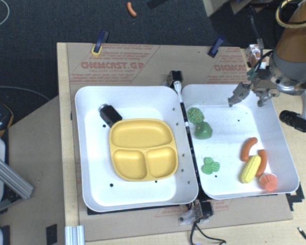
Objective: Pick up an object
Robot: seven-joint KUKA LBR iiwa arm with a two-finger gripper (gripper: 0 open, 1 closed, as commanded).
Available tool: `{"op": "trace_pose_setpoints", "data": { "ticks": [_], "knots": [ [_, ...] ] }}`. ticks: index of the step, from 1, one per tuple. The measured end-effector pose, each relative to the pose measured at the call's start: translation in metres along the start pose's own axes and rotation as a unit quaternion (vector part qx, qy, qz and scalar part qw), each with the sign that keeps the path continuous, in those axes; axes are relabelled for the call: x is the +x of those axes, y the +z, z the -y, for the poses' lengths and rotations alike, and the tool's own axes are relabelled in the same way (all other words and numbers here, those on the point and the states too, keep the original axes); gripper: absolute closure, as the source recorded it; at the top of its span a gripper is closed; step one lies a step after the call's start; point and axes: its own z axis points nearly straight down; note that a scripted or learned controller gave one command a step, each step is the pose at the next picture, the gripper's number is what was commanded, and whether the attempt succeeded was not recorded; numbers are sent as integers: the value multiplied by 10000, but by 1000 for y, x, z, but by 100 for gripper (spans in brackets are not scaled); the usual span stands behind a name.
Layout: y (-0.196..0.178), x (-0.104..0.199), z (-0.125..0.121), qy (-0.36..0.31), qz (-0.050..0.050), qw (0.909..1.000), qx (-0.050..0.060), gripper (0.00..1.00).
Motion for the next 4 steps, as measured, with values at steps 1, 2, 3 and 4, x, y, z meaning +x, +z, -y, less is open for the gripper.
{"op": "trace_pose_setpoints", "data": {
  "ticks": [1,2,3,4],
  "knots": [
    [-8,0,-3,-14,13,10000,-72,0],
    [51,3,-11,-22,1,10000,-32,0],
    [111,-3,-7,-12,2,10000,-29,0],
    [123,-3,-7,-15,4,10000,-46,0]
  ]
}}
